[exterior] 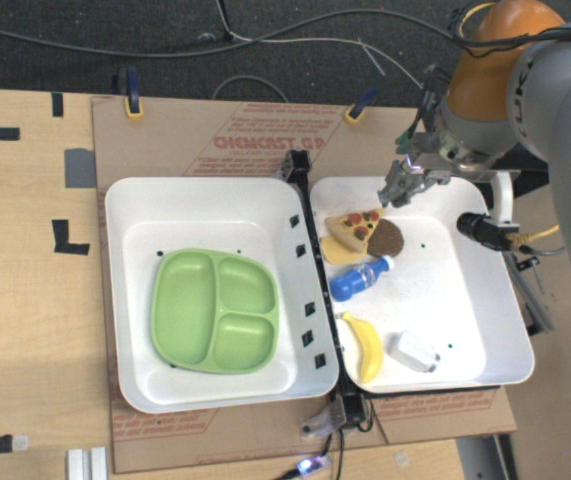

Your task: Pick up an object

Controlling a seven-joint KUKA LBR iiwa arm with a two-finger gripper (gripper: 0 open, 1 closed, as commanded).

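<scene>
Fingers' state cannot be told — gripper (402,186) above right bin (485,298); pizza slice (352,228), cookie (386,236), bottle (361,277), banana (363,346) nearby.

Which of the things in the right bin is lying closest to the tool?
The pizza slice, beside the brown cookie. It lies just below the tool, while the blue bottle, banana and white block sit farther down the bin.

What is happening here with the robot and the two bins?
The arm reaches in over the right bin, and its gripper hangs above the pizza slice and the brown cookie, holding nothing. A blue bottle, a banana and a white block lie nearby. The green plate sits in the left bin.
</scene>
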